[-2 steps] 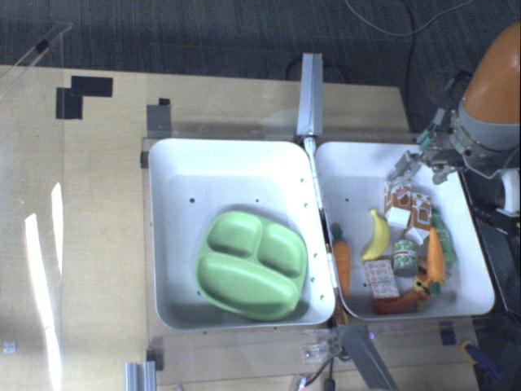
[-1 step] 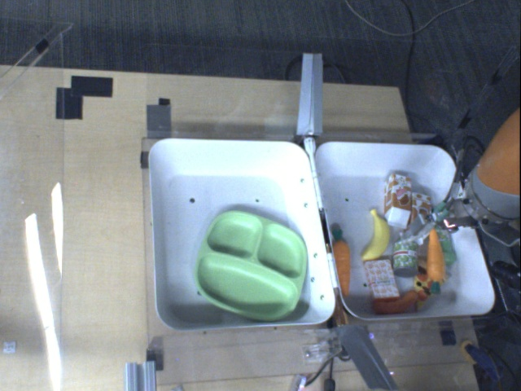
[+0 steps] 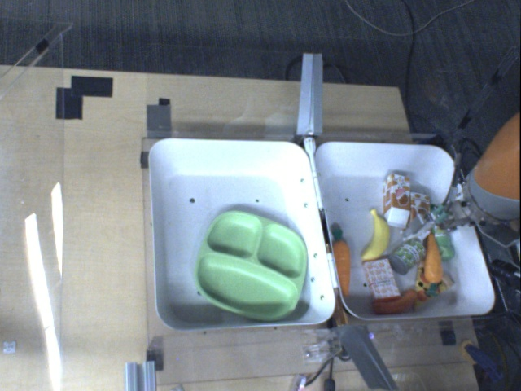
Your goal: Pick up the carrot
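From where I stand, the arm point(image 3: 498, 171) reaches in from the right, and its claw point(image 3: 446, 218) is low over the right side of the right bin point(image 3: 358, 169). The claw is half mixed with the things under it, so I cannot tell if it is spread or pressed together, and I see nothing clearly held in it.

The carrot point(image 3: 342, 267) lies along the left wall of this bin, touching the wall or almost, with its green top point(image 3: 337, 236) pointing to the far side. I think it lies there because the wall stopped it. The banana point(image 3: 376, 236) is just beside it, and a small patterned packet point(image 3: 380, 276) is near its lower end. A second orange piece point(image 3: 432, 261), also like a carrot, lies under the claw, beside a grey can point(image 3: 405, 256); a red thing point(image 3: 396, 304) rests at the near wall and a carton point(image 3: 399, 195) further back.

For moving, the wall is the problem: on that side of the carrot there is little room, so a grip across it looks difficult. The far left part of the bin floor is open. The left bin point(image 3: 175, 218) holds a green divided plate point(image 3: 252, 265), and the worktop point(image 3: 98, 243) around is bare.
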`<state>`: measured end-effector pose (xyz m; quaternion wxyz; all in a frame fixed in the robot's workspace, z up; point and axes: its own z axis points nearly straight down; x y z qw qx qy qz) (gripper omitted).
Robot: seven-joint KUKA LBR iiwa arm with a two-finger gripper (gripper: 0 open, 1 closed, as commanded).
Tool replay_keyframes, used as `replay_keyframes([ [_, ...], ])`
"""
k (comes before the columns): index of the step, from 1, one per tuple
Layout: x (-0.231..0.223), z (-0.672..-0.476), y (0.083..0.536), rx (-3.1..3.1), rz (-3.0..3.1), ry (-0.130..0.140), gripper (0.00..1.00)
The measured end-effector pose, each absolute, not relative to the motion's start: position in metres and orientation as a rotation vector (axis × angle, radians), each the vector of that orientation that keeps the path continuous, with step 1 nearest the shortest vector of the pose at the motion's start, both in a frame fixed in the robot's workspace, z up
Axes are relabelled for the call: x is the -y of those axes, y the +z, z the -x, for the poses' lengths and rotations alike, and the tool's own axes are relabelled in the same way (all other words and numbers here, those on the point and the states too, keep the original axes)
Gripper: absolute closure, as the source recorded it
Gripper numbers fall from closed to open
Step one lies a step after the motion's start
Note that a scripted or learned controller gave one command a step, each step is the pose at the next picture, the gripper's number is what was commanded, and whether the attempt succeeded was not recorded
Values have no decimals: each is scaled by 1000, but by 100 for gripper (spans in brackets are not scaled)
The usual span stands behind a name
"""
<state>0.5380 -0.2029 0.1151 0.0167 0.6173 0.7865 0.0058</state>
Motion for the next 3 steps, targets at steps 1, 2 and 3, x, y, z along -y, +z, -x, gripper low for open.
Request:
replay_keyframes([
  [1,211,-510,106,-2494,-1794,29,0],
  [2,193,-535,166,-2518,-1872,3,0],
  [3,206,-508,114,-2450,-1913,16,0],
])
